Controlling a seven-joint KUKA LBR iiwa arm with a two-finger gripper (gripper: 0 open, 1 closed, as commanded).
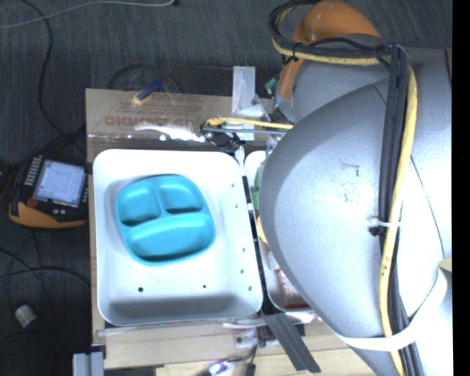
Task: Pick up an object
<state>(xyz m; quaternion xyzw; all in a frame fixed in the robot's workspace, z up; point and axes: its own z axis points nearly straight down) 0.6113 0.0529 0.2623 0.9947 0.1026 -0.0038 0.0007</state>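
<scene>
Filling the right half of the camera view, nearest the lens, the grey arm (352,213) loomed over the right bin (256,163), with its orange band (327,22) near the top edge and a yellow cable (400,169) and black cables running down its side. That bulk hid the gripper, so whether it was open or closed, or had hold of anything, could not be told. Only a thin strip of the right bin's white rim showed beside the arm. The left bin (172,297) lay in plain sight, and a blue divided tray (165,217) with three compartments rested flat in its upper middle, apart from the arm. A cardboard sheet (147,114) lay behind the bins. On the dark floor to the left sat a handheld pendant (51,187) with a lit screen.
</scene>
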